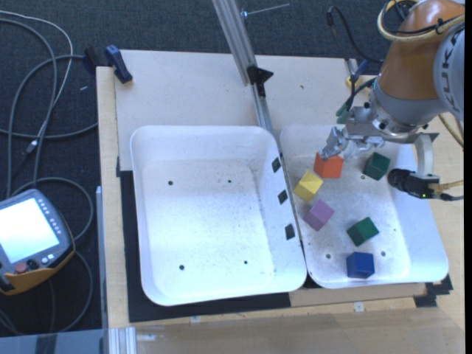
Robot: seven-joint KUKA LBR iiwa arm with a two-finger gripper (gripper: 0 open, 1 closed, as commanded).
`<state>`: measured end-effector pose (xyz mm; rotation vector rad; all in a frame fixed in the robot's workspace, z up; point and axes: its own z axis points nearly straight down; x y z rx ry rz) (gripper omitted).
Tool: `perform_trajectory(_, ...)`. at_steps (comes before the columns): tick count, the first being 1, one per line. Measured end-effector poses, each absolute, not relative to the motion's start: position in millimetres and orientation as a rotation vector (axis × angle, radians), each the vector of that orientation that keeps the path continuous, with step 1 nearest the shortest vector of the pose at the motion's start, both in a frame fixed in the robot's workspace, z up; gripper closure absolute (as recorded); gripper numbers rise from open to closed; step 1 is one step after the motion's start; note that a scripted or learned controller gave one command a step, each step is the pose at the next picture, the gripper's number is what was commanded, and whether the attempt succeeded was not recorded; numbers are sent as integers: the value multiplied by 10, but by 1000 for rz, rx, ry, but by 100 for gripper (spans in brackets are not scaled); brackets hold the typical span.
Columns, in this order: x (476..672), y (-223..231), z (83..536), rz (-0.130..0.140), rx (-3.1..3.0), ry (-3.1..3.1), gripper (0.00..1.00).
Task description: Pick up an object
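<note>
The gripper (333, 147) sits right on top of the orange block (329, 166); I cannot tell its grip.

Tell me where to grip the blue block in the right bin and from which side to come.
Grip the blue block across two opposite flat side faces, coming straight down from above. It seems to sit flat near the near wall of the right bin, so a sideways approach looks blocked there. The green block lies just beyond it, apart, so fingers probably fit best on its left and right faces.
</note>
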<state>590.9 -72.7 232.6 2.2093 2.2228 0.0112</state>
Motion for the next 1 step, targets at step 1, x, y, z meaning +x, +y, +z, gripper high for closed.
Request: perform_trajectory(1,5948,-41,1978,-1,2218,2234,100)
